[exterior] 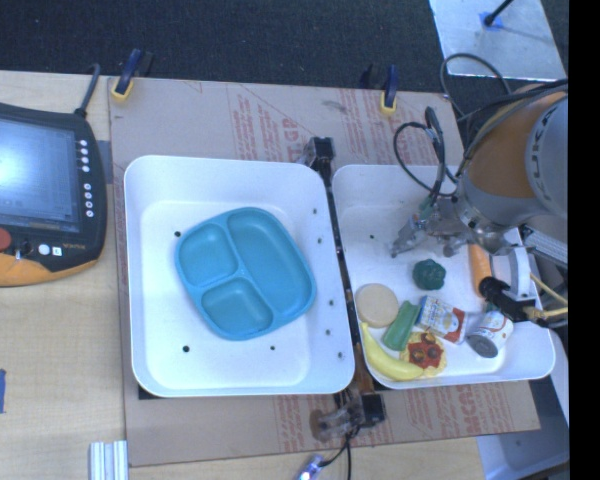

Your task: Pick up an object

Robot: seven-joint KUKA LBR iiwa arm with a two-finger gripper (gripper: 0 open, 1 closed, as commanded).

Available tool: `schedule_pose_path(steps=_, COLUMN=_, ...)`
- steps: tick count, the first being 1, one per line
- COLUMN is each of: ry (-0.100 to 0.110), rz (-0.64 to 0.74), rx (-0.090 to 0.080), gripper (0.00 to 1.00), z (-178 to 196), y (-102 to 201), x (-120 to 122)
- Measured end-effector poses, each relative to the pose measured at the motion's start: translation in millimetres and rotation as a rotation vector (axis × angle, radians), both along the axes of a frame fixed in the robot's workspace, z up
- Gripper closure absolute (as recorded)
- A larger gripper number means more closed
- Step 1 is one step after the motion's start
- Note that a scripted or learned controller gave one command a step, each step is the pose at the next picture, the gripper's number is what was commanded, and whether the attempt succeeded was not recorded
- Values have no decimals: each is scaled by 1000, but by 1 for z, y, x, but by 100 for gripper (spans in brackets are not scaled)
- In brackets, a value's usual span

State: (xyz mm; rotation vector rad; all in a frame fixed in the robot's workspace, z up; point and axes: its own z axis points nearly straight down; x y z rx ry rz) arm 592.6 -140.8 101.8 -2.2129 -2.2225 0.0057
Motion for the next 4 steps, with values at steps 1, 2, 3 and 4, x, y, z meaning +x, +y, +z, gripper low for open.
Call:
schedule_pose_path(steps=1, ry=-2, rz=2, rx=-2, gripper=0, z=-10, y=18, x=-81)
schedule_pose_path(steps=2, ry=-5, rz=-1, rx=-1, gripper=0, z=-6, y=-8, x=6)
schedule_pose_path(steps=3, ry=-3, rz=-2, rx=-1, gripper=0, z=-10, y=-37, x=-32)
schedule_pose_path(steps=4, ry=-2, rz=-1, rx=0, gripper=100, z=0, y=-38, x=-32)
